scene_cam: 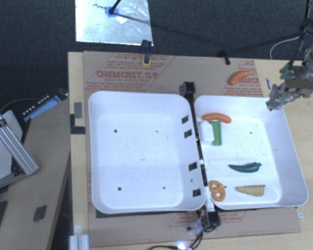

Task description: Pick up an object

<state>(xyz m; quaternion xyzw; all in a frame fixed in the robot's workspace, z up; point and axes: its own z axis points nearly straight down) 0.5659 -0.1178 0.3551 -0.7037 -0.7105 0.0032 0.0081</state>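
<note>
The right bin (284,134) holds an orange hot dog (217,118) and a green stick (217,132) near its far left corner. A dark green pepper (244,166) lies lower down. A pretzel (216,190) and a tan corn-like piece (250,190) rest near the front edge. Another orange sausage (239,77) lies on the board behind the bin. My gripper (277,101) hangs over the right bin's far right corner, above the rim and apart from all the objects. Nothing shows between its fingers.
The left bin (101,113) sits beside the right one, joined by a black clamp strip (196,145). A shiny metal sheet (113,13) lies on the dark floor at the back. A yellow and blue clamp (146,53) grips the board's far edge.
</note>
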